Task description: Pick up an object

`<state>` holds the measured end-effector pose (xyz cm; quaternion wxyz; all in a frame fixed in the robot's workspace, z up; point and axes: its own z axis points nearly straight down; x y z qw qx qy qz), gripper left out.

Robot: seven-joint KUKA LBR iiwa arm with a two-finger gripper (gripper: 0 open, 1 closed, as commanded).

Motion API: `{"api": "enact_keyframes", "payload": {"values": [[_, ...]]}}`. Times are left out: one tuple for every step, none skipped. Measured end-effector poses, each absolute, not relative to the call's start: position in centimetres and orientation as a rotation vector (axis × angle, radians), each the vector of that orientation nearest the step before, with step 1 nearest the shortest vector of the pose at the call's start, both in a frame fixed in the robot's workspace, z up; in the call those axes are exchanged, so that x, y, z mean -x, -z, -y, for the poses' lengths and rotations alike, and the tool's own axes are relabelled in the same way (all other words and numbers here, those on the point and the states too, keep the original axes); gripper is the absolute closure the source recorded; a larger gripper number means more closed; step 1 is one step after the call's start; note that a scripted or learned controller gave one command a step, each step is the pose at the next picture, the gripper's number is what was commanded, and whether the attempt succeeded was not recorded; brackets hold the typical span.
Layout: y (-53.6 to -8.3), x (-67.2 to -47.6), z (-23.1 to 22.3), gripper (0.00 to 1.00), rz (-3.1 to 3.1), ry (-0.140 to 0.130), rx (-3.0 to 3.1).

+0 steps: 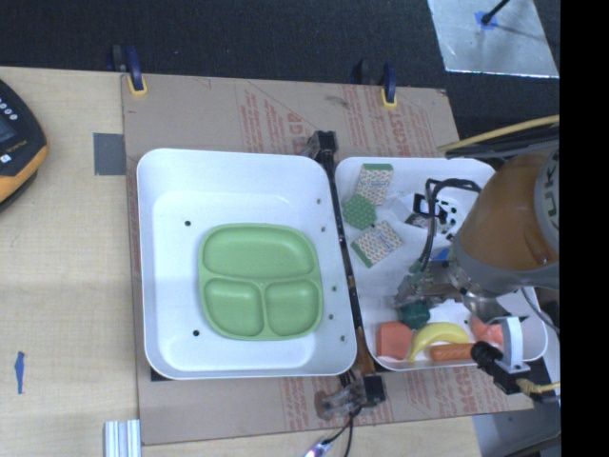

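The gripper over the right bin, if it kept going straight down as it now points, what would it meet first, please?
Most likely the small dark green object directly beneath the gripper, with the bin floor under it; depth is hard to judge from above.

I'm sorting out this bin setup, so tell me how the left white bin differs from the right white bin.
The left bin is wider and holds one thing, a green divided tray lying flat in its middle. The right bin is narrower and crowded with small items: patterned packets, a yellow banana and an orange block. The arm hangs over the right bin, not the left. Both are shallow, white and rectangular.
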<state>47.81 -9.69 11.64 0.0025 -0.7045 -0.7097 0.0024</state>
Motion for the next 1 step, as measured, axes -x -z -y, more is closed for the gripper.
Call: {"api": "enact_keyframes", "payload": {"values": [[-19.18,-51.59,3.21,1.0,2.225,-0.003,2.214]]}}
